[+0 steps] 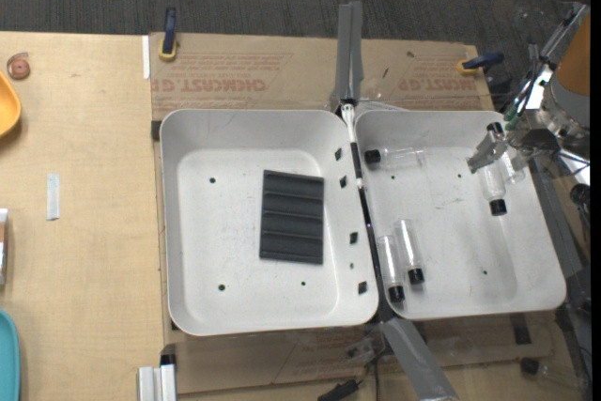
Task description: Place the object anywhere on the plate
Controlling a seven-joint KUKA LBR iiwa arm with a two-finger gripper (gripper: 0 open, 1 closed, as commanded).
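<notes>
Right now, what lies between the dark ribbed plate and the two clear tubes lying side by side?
In the camera view, between the dark ribbed plate and the two clear tubes lie bare white bin floor and the bins' adjoining rims.

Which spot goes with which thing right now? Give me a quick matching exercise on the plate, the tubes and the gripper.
Things
1. dark ribbed plate
2. pair of clear tubes
3. crosswise clear tube
4. gripper

Places
A. far-left corner of the right bin
B. middle of the left bin
C. over the right bin's right side
D. near-left part of the right bin, along its left wall

Pairs: 1-B, 2-D, 3-A, 4-C
</notes>
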